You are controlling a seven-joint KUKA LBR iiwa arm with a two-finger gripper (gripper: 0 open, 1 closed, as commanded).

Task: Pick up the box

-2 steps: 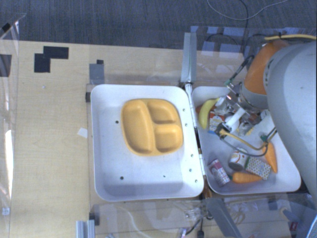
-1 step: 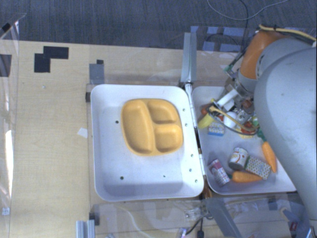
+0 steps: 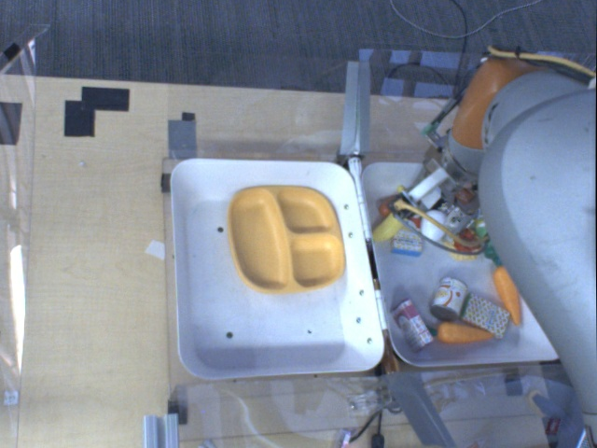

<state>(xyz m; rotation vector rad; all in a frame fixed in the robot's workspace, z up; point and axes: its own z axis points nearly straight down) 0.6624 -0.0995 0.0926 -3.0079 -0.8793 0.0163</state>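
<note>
Nearest the camera, below the gripper [image 3: 438, 208]: carrot [image 3: 464, 333], can [image 3: 449, 297], patterned pouch [image 3: 486, 314]. Just left of and under it, touching clutter: the box [image 3: 407, 243], small, pale, blue-edged. Probably light, stiff cardboard; best pinched across its short sides. Cannot tell the gripper's opening or any hold. Far left, beyond: yellow tray [image 3: 284, 237].

My grey arm [image 3: 546, 222] reaches in from the right, orange band up top, wrist bent down, my gripper [image 3: 438, 208] low.
</note>
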